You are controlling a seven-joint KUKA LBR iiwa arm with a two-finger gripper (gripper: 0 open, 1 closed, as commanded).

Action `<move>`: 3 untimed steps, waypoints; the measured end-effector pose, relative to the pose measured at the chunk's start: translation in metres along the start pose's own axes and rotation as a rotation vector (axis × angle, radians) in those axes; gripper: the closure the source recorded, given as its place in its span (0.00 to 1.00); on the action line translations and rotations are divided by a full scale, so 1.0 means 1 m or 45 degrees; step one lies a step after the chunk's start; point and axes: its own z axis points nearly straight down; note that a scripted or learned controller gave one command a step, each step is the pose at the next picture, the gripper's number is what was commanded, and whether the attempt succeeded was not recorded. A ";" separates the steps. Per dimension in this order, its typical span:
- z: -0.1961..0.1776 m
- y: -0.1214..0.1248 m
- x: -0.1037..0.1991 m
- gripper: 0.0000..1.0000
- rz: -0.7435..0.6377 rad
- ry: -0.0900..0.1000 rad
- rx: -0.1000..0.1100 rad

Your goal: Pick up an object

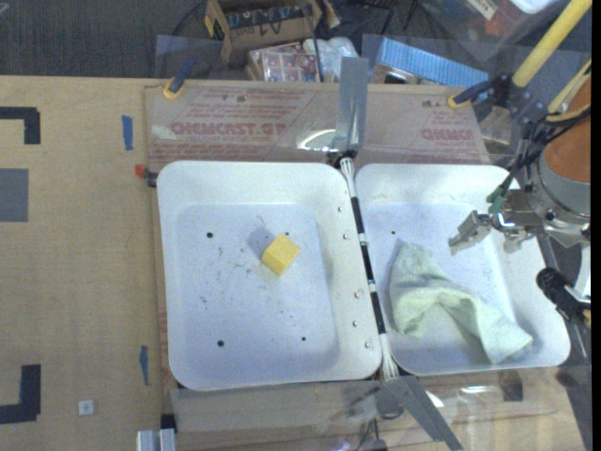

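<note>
A small yellow block [280, 255] lies near the middle of the left bin [188, 205]. A crumpled pale green cloth [451, 303] lies in the lower half of the right bin [413, 191]. My gripper [489, 238] hangs over the right bin's right side, just above and to the right of the cloth. It is open, with nothing between its fingers. One fingertip [462, 239] points left toward the bin's middle. The arm's grey wrist and orange band [571, 158] rise at the right edge.
A metal divider [353, 111] stands behind the seam between the bins. A cardboard sheet [244, 125] lies along the back. Clutter and a yellow pole [556, 31] fill the far background. Bare wooden bench [75, 252] stretches to the left.
</note>
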 end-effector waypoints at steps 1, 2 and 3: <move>0.127 -0.040 -0.004 0.00 -0.588 -0.002 -0.002; 0.149 -0.041 -0.053 0.00 -0.831 -0.006 -0.011; 0.149 -0.040 -0.098 0.00 -0.743 -0.009 -0.013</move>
